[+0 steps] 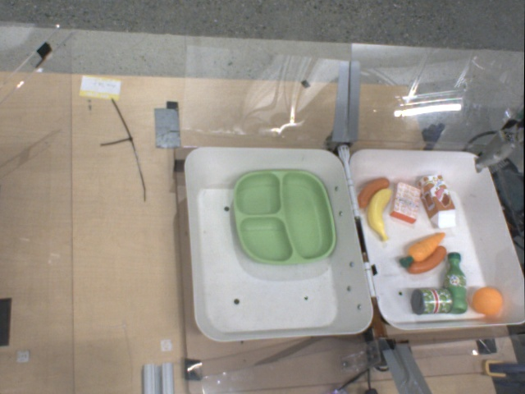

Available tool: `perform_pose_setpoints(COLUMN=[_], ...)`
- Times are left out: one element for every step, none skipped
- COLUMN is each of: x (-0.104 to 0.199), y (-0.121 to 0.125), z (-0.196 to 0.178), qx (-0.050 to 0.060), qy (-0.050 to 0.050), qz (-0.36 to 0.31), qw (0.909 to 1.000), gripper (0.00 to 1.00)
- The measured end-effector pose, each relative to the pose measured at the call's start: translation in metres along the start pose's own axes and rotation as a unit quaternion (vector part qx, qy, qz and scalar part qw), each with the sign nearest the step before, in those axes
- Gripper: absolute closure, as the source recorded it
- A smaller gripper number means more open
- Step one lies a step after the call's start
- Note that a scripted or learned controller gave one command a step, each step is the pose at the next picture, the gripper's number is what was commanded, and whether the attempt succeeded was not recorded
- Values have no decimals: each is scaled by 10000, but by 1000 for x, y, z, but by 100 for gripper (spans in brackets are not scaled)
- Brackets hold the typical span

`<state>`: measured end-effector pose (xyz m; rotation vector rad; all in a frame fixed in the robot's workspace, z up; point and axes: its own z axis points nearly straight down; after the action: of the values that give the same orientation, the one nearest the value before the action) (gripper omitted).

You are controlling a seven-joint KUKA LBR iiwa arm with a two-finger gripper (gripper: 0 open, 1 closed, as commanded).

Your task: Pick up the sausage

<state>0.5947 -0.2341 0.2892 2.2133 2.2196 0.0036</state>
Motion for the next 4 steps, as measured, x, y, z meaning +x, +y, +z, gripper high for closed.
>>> perform_pose_setpoints(x=[63, 94, 57, 90], y=[-81, -48, -4, 40], z=[68, 197, 197, 196], qx=[4, 0, 4, -4], qy=[10, 9, 5, 7], qz=[-1412, -1442, -205, -623], qw=[9900, 9896, 9998, 9981], gripper=[0, 0, 0, 0])
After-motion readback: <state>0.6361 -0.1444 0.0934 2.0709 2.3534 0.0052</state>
